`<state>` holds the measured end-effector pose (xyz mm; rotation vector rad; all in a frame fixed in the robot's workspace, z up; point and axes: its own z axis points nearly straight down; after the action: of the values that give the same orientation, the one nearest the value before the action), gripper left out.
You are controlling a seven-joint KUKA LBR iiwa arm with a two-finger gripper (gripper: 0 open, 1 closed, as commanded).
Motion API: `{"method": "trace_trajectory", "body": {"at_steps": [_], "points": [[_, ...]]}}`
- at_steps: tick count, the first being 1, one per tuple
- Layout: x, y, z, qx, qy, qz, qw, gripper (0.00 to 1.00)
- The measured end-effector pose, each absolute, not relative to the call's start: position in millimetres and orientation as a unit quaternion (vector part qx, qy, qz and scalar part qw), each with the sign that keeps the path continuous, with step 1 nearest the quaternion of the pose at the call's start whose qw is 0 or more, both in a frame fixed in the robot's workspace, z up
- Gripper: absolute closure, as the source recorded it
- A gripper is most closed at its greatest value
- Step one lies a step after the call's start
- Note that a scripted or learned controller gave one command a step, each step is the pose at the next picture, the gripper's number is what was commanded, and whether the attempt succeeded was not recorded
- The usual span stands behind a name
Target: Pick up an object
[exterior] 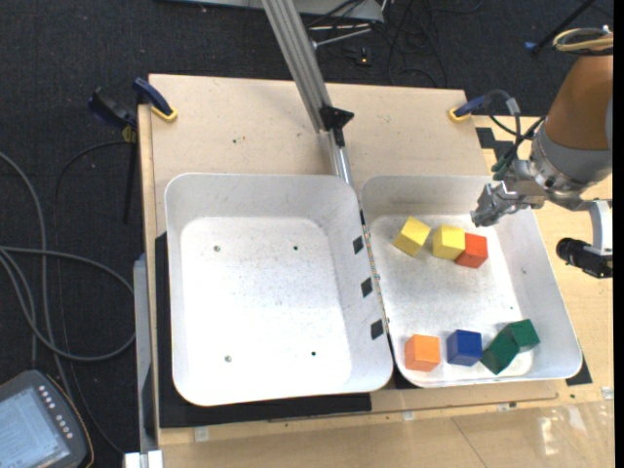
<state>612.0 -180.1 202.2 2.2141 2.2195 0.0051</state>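
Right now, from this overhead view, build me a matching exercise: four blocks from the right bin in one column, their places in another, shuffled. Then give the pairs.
Blocks:
1. blue block
2. red block
3. orange block
4. green blocks

Places:
A. near edge, leftmost of the row
B. far group, right end, closest to the gripper
C. near right corner of the right bin
D. near edge, between orange and green

Pairs: 1-D, 2-B, 3-A, 4-C

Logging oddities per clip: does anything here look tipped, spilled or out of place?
Nothing stands out. All seven blocks lie inside the right bin: two yellow and a red one near its far side, orange, blue and two green along its near edge. The gripper hovers over the far rim.
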Motion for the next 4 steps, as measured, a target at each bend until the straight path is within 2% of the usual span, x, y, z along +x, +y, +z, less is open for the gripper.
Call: {"method": "trace_trajectory", "body": {"at_steps": [1,2,4], "points": [[613.6,-180.3,254.3,0.706,0.708,0.0017,0.004,1.00],[612.4,-122.4,245.5,0.704,0.710,0.0001,-0.001,1.00],[590.3,-26.2,247.7,0.704,0.710,0.0009,-0.001,1.00]]}}
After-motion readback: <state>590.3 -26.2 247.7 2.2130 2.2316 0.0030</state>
